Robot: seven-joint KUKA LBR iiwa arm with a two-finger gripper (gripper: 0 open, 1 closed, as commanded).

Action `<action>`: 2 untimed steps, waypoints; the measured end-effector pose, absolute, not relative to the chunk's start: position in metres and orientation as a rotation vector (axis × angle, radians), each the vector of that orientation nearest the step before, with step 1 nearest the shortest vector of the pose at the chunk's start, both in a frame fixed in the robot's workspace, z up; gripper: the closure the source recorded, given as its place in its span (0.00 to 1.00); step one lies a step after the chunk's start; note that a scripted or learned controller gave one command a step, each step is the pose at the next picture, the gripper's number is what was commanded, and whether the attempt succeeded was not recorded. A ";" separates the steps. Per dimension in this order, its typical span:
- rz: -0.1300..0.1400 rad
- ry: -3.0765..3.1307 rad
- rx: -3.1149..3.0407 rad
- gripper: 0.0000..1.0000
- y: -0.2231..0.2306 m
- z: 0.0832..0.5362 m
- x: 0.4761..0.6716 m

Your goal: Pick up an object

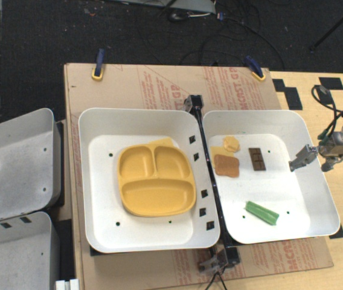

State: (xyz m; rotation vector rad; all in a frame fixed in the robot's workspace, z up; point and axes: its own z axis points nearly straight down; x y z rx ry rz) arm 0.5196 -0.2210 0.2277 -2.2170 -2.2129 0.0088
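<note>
**A:** At the three o'clock edge of the right bin [316, 180] sits the gripper [314, 159], just over the rim. Which step would you call this?

**B:** The approach, I'd judge. Nothing is lifted yet. The two fingers stand spread, one dark finger [302, 157] pointing in over the bin floor, and nothing lies between them.

**A:** And the candidates?

**B:** All four lie in the right bin, apart from the gripper. A green block [262, 212] lies near six o'clock of the bin floor. A dark brown bar [256, 159] lies towards the middle, at about nine o'clock from the gripper. A tan slab [226, 165] lies at the bin's nine o'clock side, with a small yellow piece [231, 144] just beside it at its twelve o'clock.

**A:** The left bin [99, 162]?

**B:** It holds a yellow divided tray [157, 181], well apart from the arm.

**A:** So the next move?

**B:** Travel inward towards nine o'clock, centre over one item, then descend with the fingers straddling it. The brown bar looks nearest. It is flat and low, so the fingertips would need to reach almost to the floor before closing, or they may slide over it.
</note>
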 end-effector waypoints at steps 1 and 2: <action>0.001 -2.223 -2.220 0.00 -0.221 0.233 0.522; 0.003 -2.218 -2.219 0.00 -0.216 0.189 0.522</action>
